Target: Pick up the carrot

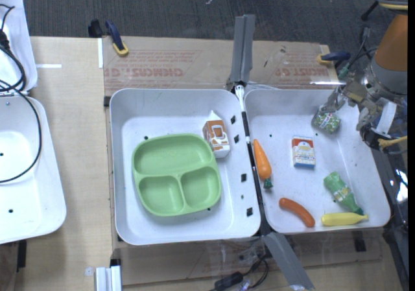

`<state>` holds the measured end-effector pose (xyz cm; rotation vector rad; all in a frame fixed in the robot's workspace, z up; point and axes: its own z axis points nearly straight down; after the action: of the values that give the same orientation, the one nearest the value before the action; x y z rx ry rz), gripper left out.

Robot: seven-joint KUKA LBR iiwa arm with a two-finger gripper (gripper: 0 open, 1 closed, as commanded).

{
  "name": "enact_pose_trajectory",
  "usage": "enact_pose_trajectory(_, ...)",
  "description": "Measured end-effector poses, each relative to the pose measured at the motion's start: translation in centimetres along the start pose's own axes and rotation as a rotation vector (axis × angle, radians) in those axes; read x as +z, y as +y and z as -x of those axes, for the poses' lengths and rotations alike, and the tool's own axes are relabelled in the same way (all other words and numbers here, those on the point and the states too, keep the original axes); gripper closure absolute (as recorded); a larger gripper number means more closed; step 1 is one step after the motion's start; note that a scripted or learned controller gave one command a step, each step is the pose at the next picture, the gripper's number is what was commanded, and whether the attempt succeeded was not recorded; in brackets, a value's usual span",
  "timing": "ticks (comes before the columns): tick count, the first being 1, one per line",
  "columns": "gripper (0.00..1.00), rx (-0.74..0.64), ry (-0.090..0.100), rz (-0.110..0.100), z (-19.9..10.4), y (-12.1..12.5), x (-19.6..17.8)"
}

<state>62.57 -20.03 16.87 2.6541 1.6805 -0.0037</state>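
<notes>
Carrot lying along left wall of right bin, green end toward camera. Gripper near bin's far right corner, above green netted bundle; open or closed, impossible to tell.

Arm (orange band) cut by right edge

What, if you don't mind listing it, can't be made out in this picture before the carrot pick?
- Gripper, camera view: small and blurred over the right bin's far corner; its state and any contact with the green bundle beneath can't be judged.
- Arm: cut off by the right edge.
- Carrot: its side toward the divider is hidden by its own body.
- Small box and carton: print too small to read.
</notes>
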Motion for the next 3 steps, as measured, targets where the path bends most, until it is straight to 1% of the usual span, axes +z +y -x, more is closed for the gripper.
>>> enact_pose_trajectory(1,0.00,0.290,-0.001,-0.005,-4.3,-0.7,4.0)
enact_pose_trajectory(2,0.00,0.407,-0.001,-0.004,-8.7,-5.5,7.9)
enact_pose_trajectory(3,0.00,0.542,0.002,-0.003,0.0,-0.5,7.8)
